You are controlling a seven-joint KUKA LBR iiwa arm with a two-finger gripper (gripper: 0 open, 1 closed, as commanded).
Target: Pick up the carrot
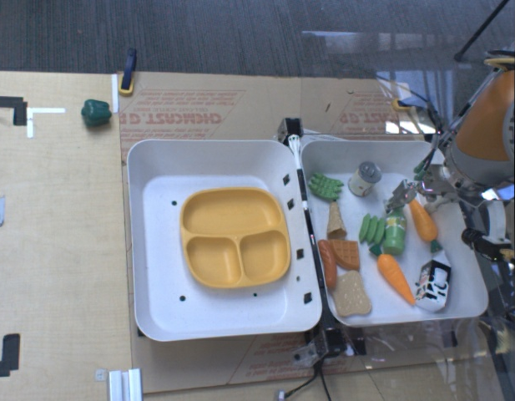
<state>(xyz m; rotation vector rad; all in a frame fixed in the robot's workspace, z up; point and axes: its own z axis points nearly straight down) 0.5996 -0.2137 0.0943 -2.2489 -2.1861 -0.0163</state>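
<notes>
The left bin [148, 249], well left of the pincer [407, 192], holds a yellow divided plate [235, 236]. The right bin [466, 303] under the pincer holds mixed toy food. How wide the pincer stands, I cannot tell. One carrot [396, 278] lies below it, another carrot [422, 220] just beside it.
</notes>
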